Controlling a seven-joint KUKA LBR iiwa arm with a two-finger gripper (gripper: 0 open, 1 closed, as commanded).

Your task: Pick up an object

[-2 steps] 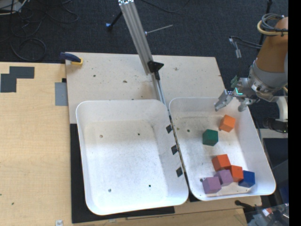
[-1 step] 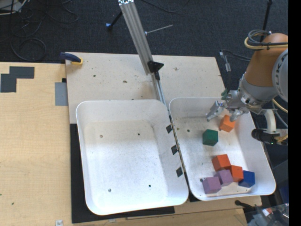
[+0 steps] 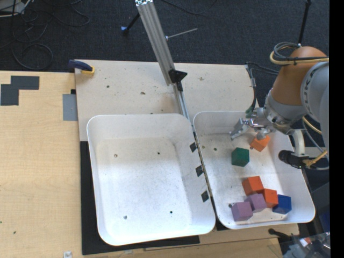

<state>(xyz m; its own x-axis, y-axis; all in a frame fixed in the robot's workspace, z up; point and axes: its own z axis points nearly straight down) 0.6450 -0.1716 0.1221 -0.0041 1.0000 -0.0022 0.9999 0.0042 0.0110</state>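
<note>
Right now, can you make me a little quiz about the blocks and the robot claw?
1. True or false: the green block lies in the right bin.
2. Which block sits nearest the claw? A) blue block B) small orange block C) purple block
3. Fill in: the blocks clustered at the near end of the right bin are orange, purple and ____.

Key: 1 true; 2 B; 3 blue.
</note>
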